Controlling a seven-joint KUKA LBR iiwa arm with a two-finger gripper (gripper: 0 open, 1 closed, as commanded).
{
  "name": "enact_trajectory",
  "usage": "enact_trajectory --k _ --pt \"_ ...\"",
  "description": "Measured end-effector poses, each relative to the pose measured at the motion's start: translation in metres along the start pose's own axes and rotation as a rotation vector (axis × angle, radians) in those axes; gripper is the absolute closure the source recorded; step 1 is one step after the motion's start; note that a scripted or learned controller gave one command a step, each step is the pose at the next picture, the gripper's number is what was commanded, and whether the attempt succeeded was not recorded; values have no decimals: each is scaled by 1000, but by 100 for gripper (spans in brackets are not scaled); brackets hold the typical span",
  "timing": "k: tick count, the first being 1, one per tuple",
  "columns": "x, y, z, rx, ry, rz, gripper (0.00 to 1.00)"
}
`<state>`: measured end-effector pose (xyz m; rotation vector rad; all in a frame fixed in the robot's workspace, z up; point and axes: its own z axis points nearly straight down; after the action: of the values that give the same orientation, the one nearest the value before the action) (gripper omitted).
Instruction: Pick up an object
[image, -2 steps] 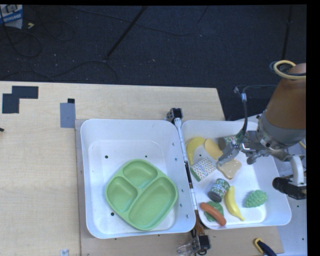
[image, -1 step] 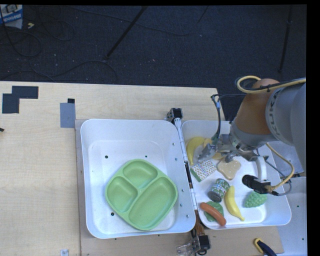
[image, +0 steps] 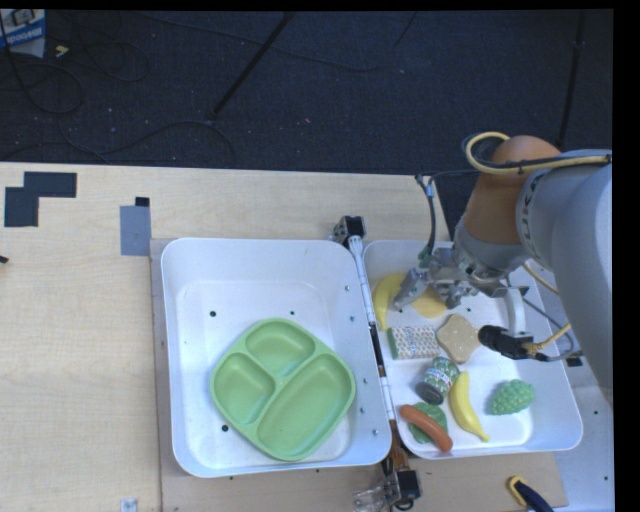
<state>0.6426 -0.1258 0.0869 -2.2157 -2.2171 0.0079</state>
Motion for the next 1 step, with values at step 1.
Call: enact_trajectory --k 1 --pt "-30 1 -1 -5 -1 1 0"
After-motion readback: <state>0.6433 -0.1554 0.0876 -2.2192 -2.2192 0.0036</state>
